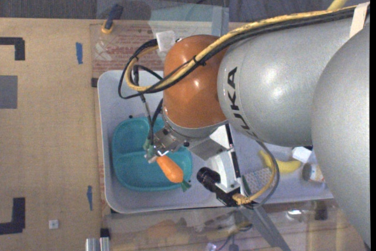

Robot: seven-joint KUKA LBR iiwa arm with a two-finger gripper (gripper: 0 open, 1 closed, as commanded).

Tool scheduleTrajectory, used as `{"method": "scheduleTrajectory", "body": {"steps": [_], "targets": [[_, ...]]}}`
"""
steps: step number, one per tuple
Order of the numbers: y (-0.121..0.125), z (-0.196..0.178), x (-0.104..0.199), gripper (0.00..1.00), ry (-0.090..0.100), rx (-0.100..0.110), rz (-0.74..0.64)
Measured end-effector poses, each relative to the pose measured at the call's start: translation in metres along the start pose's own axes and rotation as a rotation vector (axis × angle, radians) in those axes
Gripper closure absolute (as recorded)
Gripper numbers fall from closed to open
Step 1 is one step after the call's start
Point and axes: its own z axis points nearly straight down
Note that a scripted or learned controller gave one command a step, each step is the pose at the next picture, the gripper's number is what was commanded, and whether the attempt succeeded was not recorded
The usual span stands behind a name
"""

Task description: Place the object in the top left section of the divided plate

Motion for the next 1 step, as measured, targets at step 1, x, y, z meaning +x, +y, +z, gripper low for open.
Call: {"method": "scheduleTrajectory", "body": {"steps": [1], "targets": [[-0.035, -0.0357, -0.0581, 1.0, -0.002, -0.004, 0.115]]}}
